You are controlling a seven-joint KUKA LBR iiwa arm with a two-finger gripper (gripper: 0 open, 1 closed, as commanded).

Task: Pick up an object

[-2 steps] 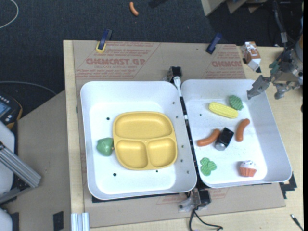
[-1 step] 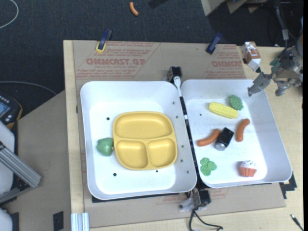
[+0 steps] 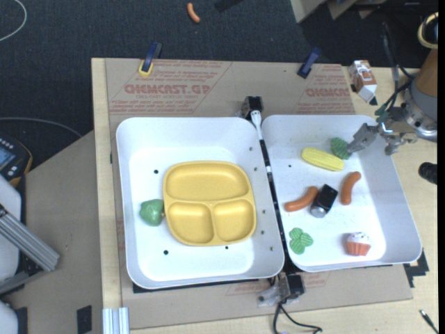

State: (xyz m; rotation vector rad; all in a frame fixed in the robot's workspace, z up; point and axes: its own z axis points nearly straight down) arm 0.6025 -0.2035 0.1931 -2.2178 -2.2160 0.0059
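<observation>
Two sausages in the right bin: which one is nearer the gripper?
The upper-right sausage, standing almost upright beside the black object. It lies closer to the gripper than the other sausage, which slants left of that black object.

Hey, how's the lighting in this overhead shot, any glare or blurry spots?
Camera view: lighting is even and soft; the white bins look bright with mild glare and weak shadows; the yellow tray is sharp; the gripper at the right is slightly blurred; the dark floor is underexposed.
</observation>
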